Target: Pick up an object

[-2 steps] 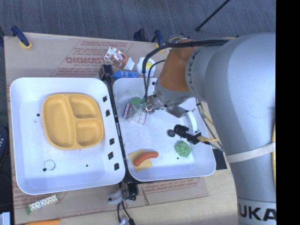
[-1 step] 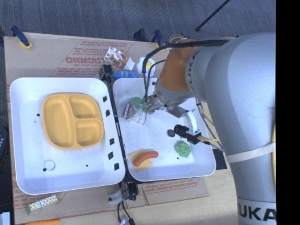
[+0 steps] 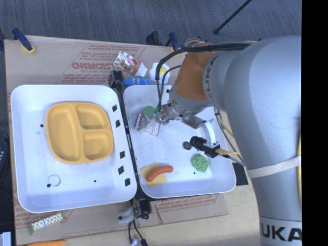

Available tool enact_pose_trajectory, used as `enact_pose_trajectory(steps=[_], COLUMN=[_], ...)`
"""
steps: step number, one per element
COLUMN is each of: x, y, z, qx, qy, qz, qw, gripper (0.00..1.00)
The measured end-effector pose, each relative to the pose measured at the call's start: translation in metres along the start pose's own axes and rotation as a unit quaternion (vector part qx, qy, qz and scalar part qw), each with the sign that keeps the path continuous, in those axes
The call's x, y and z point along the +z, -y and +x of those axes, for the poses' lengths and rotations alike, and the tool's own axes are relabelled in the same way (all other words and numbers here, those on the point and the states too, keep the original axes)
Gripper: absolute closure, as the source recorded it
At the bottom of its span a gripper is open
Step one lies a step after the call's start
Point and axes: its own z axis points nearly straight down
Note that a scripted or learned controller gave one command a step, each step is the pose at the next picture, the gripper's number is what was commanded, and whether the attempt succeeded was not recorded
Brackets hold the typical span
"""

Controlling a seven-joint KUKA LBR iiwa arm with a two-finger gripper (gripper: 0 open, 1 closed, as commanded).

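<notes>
Two bins [image 3: 20,137]; end effector [image 3: 163,113] near right bin's back edge.

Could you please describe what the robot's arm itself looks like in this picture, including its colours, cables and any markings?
The arm is bulky, rounded and light grey, with an orange band above the wrist. Black cables loop over the band towards the wrist, and thin wires trail along its lower side. Part of the white KUKA lettering shows near the bottom. A pale strap wraps the lower housing.
</notes>
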Motion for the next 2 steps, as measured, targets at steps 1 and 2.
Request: enact_pose_trajectory(steps=[1, 2], x=[-0.010, -0.101], y=[0.000, -0.031], z=[0.000, 0.032], qx=[-0.002, -0.057], qy=[0.000, 0.000], qz=[0.000, -0.001], qw=[1.0000, 0.9984], gripper=[1.00, 1.00])
